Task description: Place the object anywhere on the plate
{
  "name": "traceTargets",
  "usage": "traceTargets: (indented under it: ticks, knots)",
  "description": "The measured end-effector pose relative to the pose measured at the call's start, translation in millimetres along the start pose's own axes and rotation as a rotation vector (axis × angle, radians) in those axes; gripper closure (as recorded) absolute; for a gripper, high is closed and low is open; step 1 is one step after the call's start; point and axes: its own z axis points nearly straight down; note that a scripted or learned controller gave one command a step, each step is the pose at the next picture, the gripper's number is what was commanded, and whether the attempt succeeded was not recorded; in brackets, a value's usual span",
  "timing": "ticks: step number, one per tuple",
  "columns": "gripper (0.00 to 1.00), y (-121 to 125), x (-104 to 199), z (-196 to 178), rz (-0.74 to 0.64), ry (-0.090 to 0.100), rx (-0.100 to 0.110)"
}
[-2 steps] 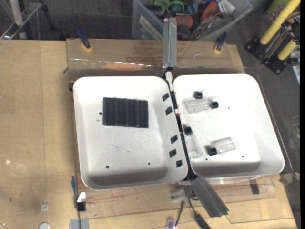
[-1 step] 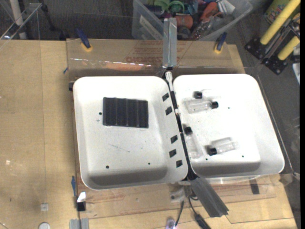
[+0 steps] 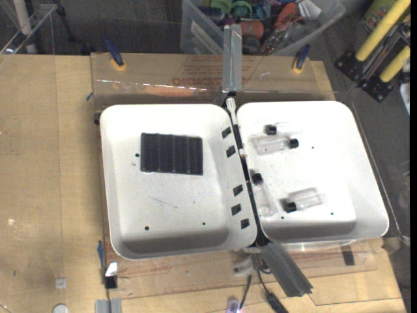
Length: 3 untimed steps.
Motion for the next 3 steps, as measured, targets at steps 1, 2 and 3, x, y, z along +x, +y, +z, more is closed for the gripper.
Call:
traceTargets:
  ticks: [1, 2, 3]
  knots:
    - [1.0, -1.6, 1.5, -9.6, -0.005, -0.001, -0.001]
    - [1.0, 1.5, 1.1, 8.1, 0.069, -0.003, 0.006]
    - [1.0, 0.7, -7.8, 6.3, 0.074, -0.003, 0.006]
